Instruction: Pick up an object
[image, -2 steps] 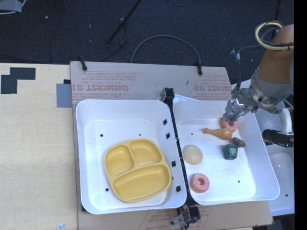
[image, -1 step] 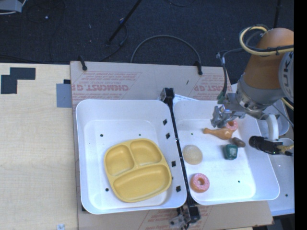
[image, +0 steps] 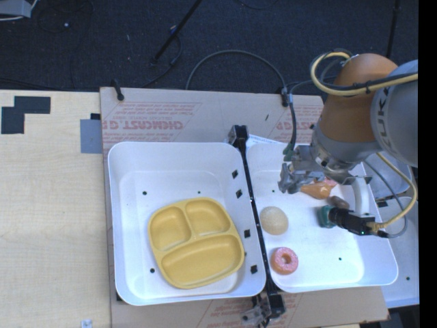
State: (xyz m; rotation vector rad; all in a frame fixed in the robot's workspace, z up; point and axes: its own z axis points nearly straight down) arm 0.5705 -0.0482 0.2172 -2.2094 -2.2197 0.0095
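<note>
The left bin (image: 130,183) is mostly taken up by the yellow tray (image: 196,242), leaving bare floor along its upper and left edges. In the right bin (image: 328,265), the bun (image: 274,220) and donut (image: 285,260) crowd the divider (image: 249,203); the arm (image: 355,108) blocks the top, while the lower right floor lies open.
</note>
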